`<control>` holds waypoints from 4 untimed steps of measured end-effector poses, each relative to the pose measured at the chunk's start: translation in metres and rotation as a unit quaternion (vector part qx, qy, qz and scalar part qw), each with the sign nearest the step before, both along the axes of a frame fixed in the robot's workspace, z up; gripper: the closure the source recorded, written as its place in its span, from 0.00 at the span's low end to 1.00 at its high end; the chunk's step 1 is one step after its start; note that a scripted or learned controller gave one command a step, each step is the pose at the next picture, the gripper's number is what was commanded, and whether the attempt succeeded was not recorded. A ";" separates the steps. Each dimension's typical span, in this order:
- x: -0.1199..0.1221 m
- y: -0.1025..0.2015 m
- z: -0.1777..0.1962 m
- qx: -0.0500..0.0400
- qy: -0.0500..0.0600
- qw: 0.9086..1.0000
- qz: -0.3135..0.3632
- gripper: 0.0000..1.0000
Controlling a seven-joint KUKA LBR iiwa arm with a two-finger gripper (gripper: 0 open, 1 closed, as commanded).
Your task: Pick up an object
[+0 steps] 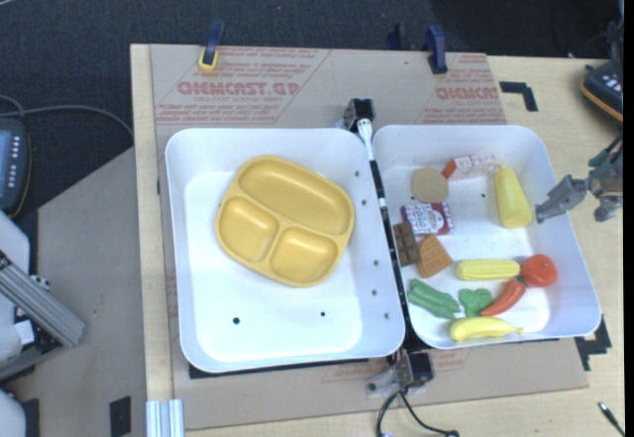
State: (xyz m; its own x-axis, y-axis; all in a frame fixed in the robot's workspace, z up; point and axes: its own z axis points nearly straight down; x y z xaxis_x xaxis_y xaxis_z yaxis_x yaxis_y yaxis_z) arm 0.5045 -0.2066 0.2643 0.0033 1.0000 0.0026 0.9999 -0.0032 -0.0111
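One pincer [573,195], state unclear | yellow bottle [511,197] just left, apart

A grey metal tool [580,195] with slim, angular fingers.

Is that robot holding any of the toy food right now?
No. The gripper hangs at the right bin's edge beside the yellow bottle, gripping nothing.

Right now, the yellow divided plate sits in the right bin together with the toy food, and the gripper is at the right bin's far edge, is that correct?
Not quite: the camera view shows the yellow divided plate alone in the left bin, apart from the toy food, which lies in the right bin. The gripper is indeed at that bin's right edge.
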 end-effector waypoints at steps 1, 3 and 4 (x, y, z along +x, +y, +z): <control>0.002 0.000 0.006 -0.002 -0.006 1.000 0.002 0.00; 0.006 -0.001 -0.086 0.000 -0.003 1.000 0.001 0.00; 0.002 -0.002 -0.130 0.000 -0.003 1.000 0.001 0.00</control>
State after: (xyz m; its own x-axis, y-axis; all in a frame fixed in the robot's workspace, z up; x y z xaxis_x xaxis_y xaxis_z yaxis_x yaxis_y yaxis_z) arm 0.5065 -0.2086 0.1345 0.0009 1.0000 0.0027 1.0000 -0.0009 -0.0050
